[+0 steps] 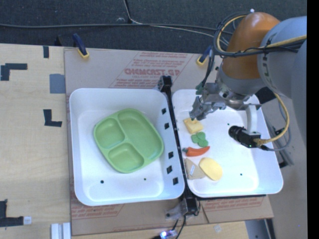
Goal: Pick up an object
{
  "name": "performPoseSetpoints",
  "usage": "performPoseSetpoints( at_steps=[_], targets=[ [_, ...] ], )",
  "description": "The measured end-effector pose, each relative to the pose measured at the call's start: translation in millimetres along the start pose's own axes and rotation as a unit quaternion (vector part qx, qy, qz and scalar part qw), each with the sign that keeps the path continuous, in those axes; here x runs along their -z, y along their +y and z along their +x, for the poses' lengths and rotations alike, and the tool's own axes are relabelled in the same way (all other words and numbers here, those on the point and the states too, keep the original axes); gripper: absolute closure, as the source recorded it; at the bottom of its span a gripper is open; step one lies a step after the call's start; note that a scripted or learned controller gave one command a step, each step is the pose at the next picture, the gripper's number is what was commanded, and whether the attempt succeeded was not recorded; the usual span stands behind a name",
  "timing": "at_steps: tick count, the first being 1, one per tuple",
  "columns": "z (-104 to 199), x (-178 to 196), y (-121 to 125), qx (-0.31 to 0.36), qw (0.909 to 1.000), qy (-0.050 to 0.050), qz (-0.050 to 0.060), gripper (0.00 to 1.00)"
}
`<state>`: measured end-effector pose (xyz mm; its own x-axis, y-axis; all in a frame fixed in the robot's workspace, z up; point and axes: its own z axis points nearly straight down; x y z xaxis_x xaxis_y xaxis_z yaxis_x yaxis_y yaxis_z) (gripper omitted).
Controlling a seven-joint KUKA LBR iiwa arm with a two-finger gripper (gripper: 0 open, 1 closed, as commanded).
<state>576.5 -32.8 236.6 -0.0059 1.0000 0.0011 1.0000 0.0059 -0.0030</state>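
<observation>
Probably a robotics lab: clamped cardboard (149,71), loose cables (149,23), white bins (79,133)

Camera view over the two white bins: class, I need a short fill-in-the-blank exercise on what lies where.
1. The green divided plate lies in the ___ bin.
2. The gripper hovers just above the ___ block.
3. The orange carrot lies in the ___ bin.

Missing words: left; yellow; right
</observation>
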Motion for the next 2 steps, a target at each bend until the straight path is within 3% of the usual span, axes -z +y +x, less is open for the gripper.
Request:
performPoseSetpoints(
  at_steps=[2],
  targets=[
    [102.5, 9.9, 30.8, 0.0, 1.0, 0.0, -0.001, 1.0]
  ],
)
